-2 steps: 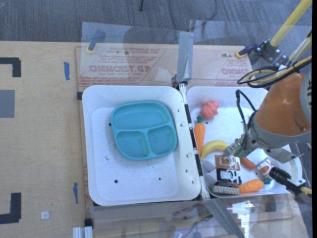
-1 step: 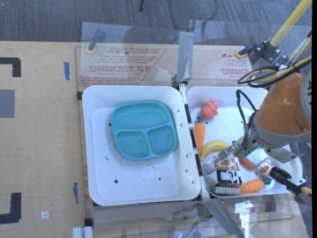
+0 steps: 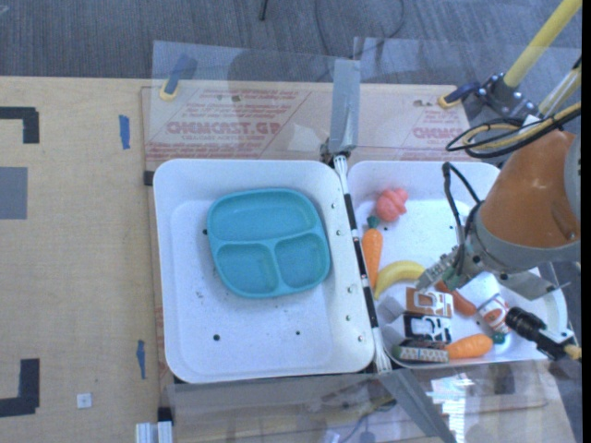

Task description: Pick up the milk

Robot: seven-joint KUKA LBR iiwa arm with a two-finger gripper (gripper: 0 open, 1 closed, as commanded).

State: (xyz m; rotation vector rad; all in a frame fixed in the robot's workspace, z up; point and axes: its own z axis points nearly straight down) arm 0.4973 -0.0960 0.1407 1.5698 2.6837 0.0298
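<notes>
We look down on a pale wooden counter (image 3: 74, 275) marked with black and blue tape, with grey carpet floor (image 3: 138, 7) beyond its far edge. Two shallow white bins sit side by side, their inner rims touching. The left bin (image 3: 185, 340) holds a blue three-compartment plate (image 3: 268, 243), lying flat in its far half; bare white floor surrounds the plate on all sides, widest toward the near rim.

The right bin (image 3: 416, 178) is crowded along its near half. We see a pink strawberry-like toy (image 3: 391, 204) near the far left corner, a carrot (image 3: 371, 252) lying along the left wall, and a banana (image 3: 399, 276) just beside it. The milk (image 3: 431, 303), a small carton with orange and white print, lies near the middle of the bin, next to the banana. A second orange carrot (image 3: 469, 346) and a dark flat packet (image 3: 423, 351) lie against the near rim, and a small bottle (image 3: 492, 310) lies to the right.

The arm (image 3: 531, 201) covers the bin's right side. The gripper (image 3: 450, 271) hangs just above the milk's far edge; we cannot tell whether it is open or closed. The far strip of this bin is open.
</notes>
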